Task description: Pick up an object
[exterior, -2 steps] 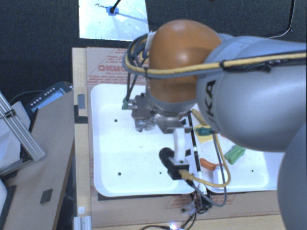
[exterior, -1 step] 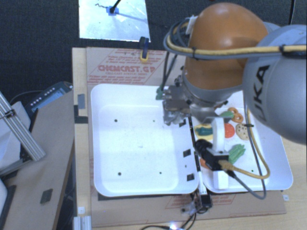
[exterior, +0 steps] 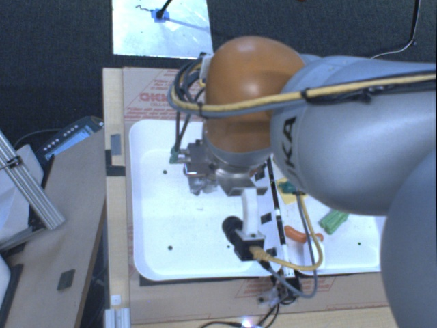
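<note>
White bin (exterior: pixel 158 241) with pale green block (exterior: pixel 333 221)

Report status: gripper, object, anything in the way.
Gripper over the white bin, no hold seen. Green block and orange piece lie loose, apart from it. Arm hides part of bin.

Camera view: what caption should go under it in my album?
A grey and orange robot arm reaches over a white bin with a green block and an orange piece inside.

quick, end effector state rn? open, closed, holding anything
end effector: cannot be told from this angle; it sits low over the white bin.
</note>
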{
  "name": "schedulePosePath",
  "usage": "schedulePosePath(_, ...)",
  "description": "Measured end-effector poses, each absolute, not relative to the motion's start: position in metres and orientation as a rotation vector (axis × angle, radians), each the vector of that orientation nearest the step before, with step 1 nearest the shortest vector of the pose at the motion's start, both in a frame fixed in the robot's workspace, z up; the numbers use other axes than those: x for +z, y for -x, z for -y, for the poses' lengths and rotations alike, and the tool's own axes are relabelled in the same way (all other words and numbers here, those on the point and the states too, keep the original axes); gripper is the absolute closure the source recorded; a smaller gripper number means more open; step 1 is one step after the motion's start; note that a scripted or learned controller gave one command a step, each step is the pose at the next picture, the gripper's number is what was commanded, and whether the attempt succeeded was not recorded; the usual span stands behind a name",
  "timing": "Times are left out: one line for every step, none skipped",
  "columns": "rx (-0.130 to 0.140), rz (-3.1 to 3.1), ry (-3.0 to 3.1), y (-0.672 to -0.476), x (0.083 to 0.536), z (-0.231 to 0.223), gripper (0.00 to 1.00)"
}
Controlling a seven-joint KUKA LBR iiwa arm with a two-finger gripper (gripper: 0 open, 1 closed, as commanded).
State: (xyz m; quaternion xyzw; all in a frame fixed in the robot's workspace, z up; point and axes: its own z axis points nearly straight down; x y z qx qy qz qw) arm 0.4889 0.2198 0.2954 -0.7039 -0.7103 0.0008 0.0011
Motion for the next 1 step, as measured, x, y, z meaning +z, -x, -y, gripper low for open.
schedulePosePath(0.012, 2.222, 2.216, -0.4845, 0.1986, -0.2349, 1.00)
